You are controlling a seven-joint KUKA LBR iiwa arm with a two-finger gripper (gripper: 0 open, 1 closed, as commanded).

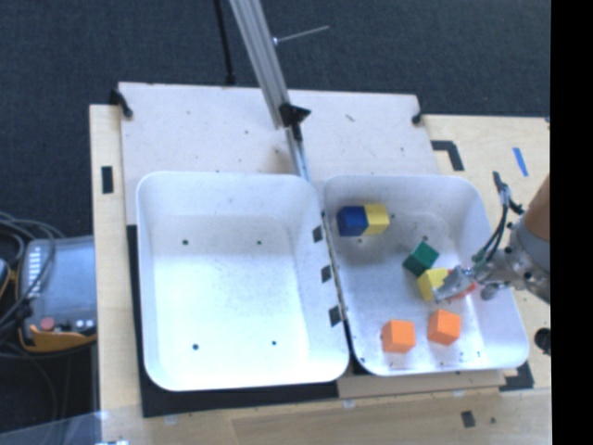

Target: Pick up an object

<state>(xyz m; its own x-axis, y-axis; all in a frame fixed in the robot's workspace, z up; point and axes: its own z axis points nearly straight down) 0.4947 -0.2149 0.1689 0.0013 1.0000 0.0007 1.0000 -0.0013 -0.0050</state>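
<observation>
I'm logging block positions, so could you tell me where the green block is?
The green block lies in the right bin, mid-bin, touching the yellow block just below it, left of the gripper.

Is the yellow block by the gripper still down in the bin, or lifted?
Cannot tell for certain. The yellow block looks seated on the right bin floor beside the green block, the gripper against it.

A robotics lab: plywood bench, aluminium camera mast, cabled floor.
</observation>
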